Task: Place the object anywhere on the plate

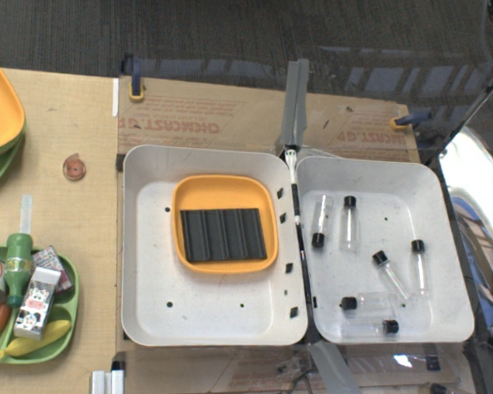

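Gripper state: cannot tell how far open it is, or whether it has hold of anything. Left bin point(140, 310) holds an orange plate point(186, 198), set toward the bin's back half. A dark ribbed slab point(223, 235) lies flat on the plate, inside its rim and covering most of its floor. Right bin point(452, 246) holds several clear tubes point(348, 219) with black caps, scattered, some lying apart and two close together near the front wall; none touches the plate. Judgement: if the slab is the object meant, it already rests on the plate and the placing looks done. If a tube is meant, nothing has begun: pick-up, carry across the divide between the bins, and set-down all remain. On the surface to the left sits a green dish point(59, 339) of toy food, well apart from both bins.
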`<state>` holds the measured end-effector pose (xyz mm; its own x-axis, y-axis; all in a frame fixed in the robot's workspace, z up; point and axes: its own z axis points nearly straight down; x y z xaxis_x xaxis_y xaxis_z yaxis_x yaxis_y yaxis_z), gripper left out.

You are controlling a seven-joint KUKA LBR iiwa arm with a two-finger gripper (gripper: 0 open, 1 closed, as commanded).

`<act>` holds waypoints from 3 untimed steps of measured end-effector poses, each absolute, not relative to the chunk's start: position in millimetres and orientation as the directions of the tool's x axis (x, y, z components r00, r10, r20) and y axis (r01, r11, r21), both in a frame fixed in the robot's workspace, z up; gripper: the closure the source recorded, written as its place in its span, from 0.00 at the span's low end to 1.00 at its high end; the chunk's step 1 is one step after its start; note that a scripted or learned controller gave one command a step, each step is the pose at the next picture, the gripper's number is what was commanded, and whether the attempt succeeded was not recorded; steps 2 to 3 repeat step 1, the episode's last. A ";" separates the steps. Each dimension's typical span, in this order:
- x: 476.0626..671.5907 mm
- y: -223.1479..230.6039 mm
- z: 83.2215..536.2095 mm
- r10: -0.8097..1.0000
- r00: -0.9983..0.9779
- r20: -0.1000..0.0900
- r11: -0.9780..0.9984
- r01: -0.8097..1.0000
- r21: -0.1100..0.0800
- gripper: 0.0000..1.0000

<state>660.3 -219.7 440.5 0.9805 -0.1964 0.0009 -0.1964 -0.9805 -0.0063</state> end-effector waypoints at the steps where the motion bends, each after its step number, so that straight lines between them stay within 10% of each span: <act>1: 650.1 -219.5 440.5 -0.196 0.981 0.001 -0.981 -0.196 -0.007 0.00; 3: 650.1 -219.5 440.5 -0.196 0.981 0.001 -0.981 -0.196 -0.007 0.00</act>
